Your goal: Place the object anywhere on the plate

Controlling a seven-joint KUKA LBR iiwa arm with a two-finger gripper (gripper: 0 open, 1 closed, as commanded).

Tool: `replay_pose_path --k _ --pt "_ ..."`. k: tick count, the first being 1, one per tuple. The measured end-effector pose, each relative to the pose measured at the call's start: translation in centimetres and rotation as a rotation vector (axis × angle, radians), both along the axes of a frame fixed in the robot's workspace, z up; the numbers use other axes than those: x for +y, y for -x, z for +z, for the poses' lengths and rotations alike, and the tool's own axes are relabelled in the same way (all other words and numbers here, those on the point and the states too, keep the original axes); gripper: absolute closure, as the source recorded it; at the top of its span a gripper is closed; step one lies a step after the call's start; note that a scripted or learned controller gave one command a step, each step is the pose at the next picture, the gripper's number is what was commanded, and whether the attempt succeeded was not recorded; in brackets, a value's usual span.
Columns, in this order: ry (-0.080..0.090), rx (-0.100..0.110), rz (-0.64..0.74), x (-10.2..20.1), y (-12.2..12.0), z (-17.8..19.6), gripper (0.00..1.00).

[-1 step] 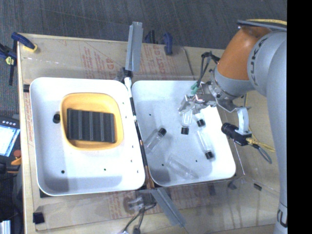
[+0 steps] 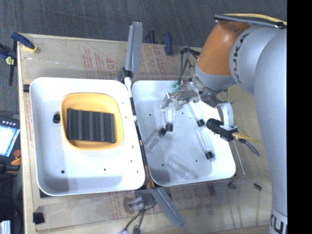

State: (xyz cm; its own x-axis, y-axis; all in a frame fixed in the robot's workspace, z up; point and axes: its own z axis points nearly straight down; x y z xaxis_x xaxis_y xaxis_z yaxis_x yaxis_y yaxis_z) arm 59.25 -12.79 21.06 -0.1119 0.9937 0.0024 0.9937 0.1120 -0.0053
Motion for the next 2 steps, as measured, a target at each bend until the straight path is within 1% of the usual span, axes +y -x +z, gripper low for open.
replay_pose_path --k 1,2 --pt "0.001 -0.006 0.243 7.0 -3.4 3.1 1.00" --pt "0.000 -0.002 0.426 9.9 -3.0 -2.0 1.00"
